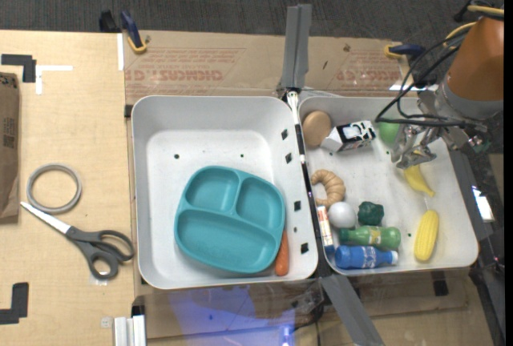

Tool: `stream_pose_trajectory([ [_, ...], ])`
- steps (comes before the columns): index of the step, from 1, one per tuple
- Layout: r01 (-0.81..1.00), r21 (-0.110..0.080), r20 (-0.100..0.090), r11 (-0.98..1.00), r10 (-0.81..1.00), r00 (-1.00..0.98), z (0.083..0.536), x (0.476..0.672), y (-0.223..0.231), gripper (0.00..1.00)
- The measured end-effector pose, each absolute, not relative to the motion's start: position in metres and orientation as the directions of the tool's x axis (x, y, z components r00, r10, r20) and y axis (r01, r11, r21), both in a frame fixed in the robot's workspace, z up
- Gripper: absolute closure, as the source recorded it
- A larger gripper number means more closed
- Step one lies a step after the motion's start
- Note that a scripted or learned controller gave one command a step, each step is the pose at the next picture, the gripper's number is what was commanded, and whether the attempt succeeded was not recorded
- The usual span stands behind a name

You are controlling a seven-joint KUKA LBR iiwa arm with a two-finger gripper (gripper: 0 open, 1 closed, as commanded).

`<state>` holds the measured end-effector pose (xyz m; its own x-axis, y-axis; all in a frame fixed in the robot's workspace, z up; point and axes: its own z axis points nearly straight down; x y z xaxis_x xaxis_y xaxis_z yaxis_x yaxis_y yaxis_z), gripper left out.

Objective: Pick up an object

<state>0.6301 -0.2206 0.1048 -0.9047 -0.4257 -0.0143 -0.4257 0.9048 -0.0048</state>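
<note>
My gripper (413, 150) hangs low over the far right part of the right bin (458, 260), under the grey wrist and orange band. Just below it lies a small yellow banana (419, 179), and a green ball (388, 132) sits right beside it on the left, partly hidden. Nothing visibly hangs from the gripper. Elsewhere in this bin lie a brown egg-shaped thing (317, 128), a black and white toy car (355, 136), a tan pretzel (329, 186), a white ball (342, 214), a dark green piece (370, 213), a green bottle (370, 237), a blue bottle (365, 257) and a yellow corn cob (426, 235).
The left bin (160, 136) holds a teal divided plate (232, 220) and an orange carrot (282, 254) against its right wall. On the bench to the left lie scissors (88, 240) and a tape roll (54, 187). Cables trail from the arm at the upper right.
</note>
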Motion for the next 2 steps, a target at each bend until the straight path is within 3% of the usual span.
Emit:
stream_pose_trajectory([
  [1, -0.439, -0.004, -0.009, 0.898, -0.439, -0.898, 0.2261, 0.6608, -0.2219, 1.0],
  [2, -0.44, -0.003, -0.007, 0.898, -0.44, -0.898, 0.2249, 0.6604, -0.2218, 0.0],
])
